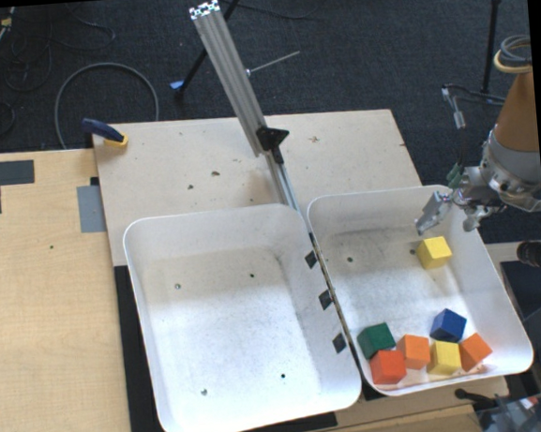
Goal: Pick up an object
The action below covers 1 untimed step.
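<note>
At the right of the frame the claw (449, 208) hangs with its fingers spread wide and nothing between them, just above a yellow cube (434, 252) in the right bin (379, 208). Other cubes (423, 346) cluster at that bin's lower edge.

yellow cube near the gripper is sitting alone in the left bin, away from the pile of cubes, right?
Not quite: the yellow cube near the gripper is in the right bin, not the left bin. The camera view shows it sitting alone there, away from the pile of cubes at that bin's near edge.
</note>
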{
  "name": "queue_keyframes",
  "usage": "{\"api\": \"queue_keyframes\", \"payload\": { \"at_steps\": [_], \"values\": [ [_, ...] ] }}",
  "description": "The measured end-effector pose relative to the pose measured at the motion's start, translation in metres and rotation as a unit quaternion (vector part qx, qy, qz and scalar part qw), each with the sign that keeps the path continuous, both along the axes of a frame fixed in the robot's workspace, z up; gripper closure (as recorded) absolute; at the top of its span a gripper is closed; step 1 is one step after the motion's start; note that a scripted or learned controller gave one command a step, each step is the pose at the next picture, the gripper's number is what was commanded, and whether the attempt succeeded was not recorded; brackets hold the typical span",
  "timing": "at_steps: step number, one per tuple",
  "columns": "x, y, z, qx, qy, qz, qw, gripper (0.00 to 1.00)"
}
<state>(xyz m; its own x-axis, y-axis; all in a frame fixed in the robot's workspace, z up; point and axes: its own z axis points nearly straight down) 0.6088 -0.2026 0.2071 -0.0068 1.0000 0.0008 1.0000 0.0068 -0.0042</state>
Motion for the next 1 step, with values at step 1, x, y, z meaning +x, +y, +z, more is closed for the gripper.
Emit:
{"api": "queue_keyframes", "payload": {
  "at_steps": [1],
  "values": [
    [0.0519,-0.0057,-0.1186,-0.0008,-0.002,-0.002,1.0,0.0]
  ]
}}
